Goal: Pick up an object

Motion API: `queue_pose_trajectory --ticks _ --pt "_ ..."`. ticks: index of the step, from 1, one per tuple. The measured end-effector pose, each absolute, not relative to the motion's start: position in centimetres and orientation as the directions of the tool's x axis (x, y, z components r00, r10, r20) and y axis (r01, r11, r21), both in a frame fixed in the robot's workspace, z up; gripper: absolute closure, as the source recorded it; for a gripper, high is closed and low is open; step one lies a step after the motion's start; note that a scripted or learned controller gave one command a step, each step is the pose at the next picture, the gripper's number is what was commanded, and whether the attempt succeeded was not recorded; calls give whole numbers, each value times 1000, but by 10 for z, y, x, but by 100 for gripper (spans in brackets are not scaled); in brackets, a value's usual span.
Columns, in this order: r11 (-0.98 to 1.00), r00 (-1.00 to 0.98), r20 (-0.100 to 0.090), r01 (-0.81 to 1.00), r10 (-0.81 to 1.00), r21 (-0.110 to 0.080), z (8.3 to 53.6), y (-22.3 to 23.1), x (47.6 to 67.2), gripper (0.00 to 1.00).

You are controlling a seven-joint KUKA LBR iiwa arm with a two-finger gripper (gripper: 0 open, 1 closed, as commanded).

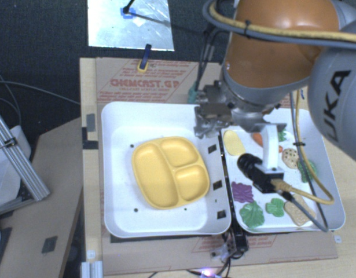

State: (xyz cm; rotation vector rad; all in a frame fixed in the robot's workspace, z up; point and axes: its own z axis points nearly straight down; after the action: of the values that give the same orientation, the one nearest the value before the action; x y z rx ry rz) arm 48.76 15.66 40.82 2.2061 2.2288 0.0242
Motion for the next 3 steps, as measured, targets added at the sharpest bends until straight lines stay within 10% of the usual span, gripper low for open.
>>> queue_pose_trajectory --ticks 1,3 --pt "12 -12 1 1000 1000 4 412 154 487 100" --pt "-6 6 -2 1000 1000 -4 280 56 486 100"
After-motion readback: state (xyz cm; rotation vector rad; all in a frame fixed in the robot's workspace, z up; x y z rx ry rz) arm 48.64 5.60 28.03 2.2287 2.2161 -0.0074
